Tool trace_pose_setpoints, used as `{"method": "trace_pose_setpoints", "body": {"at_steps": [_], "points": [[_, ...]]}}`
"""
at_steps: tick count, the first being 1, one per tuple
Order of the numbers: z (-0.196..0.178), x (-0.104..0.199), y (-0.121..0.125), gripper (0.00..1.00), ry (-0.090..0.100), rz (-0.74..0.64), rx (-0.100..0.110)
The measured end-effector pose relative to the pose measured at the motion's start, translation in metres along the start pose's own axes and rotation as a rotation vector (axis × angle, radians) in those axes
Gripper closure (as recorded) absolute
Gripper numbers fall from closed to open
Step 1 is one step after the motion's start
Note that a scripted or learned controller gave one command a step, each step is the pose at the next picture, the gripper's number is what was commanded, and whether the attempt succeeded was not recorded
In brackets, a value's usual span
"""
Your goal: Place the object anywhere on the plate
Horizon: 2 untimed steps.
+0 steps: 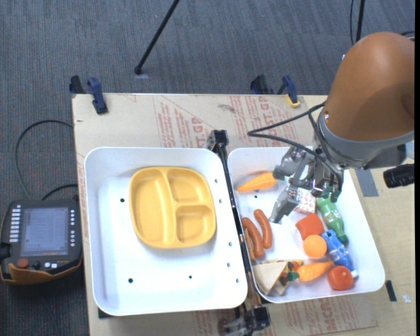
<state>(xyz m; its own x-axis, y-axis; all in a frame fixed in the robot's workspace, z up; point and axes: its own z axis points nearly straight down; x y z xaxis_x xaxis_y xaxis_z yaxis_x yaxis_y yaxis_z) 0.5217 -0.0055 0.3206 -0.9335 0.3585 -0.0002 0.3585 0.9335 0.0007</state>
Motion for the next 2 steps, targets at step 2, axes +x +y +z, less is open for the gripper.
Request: {"method": "trace_pose_setpoints", "body": {"at_steps": [2], "points": [[0.0,0.0,0.0,0.0,0.0,0.0,0.0]]}}
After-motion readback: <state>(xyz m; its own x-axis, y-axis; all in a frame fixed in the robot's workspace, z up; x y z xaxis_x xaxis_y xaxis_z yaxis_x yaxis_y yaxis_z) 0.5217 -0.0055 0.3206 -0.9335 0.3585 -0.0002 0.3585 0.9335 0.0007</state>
